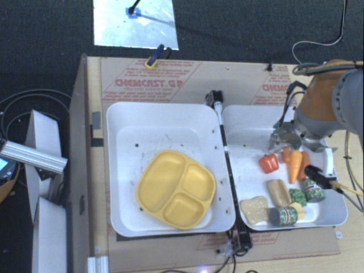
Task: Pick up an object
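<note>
The right bin [244, 124] holds several toy foods. A red pepper [269, 163] lies near its middle, with two orange carrots [294, 164] just right of it. Nearer the front lie a tan bread roll [278, 191], a pale toast slice [255, 209], a green broccoli piece [297, 196] and two small cans [282, 215] [313, 190]. My gripper [280, 140] hangs low over the right bin, just behind the red pepper and the carrots. The grey arm with its orange band [327, 98] reaches in from the right and covers the gripper's upper part.
The left bin [128, 124] holds a yellow divided plate [175, 188]. A black divider [223, 135] runs between the two bins. Cables hang at the right, near the arm. A cardboard sheet [170, 81] lies under both bins.
</note>
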Robot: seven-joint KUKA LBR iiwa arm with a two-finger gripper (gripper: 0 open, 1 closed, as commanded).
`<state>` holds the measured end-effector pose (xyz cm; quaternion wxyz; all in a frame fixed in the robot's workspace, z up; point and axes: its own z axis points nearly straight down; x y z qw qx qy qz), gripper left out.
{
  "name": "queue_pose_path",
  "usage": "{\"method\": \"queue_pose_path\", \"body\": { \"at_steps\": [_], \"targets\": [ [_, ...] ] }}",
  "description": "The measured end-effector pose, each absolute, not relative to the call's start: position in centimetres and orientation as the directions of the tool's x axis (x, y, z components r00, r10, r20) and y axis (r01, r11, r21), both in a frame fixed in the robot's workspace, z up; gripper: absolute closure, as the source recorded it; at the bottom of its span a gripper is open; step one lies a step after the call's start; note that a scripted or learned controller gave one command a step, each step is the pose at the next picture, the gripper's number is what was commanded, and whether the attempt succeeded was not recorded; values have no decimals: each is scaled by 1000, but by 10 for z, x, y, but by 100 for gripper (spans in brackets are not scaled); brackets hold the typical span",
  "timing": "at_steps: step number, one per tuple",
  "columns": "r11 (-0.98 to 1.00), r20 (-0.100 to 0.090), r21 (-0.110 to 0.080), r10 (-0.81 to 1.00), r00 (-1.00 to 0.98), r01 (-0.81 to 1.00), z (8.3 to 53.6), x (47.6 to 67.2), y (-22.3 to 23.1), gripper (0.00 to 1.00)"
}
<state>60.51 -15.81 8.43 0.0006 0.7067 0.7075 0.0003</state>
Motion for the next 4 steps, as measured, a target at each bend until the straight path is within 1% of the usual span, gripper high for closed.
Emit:
{"method": "queue_pose_path", "body": {
  "at_steps": [1,2,3,4],
  "targets": [
    [3,-1,4,1000,-3,1000,163,590,-146,0],
    [1,0,2,1000,-1,1000,84,565,-121,0],
    [4,-3,8,1000,-4,1000,193,618,-162,0],
    [1,0,2,1000,-1,1000,84,575,-172,0]
  ]
}}
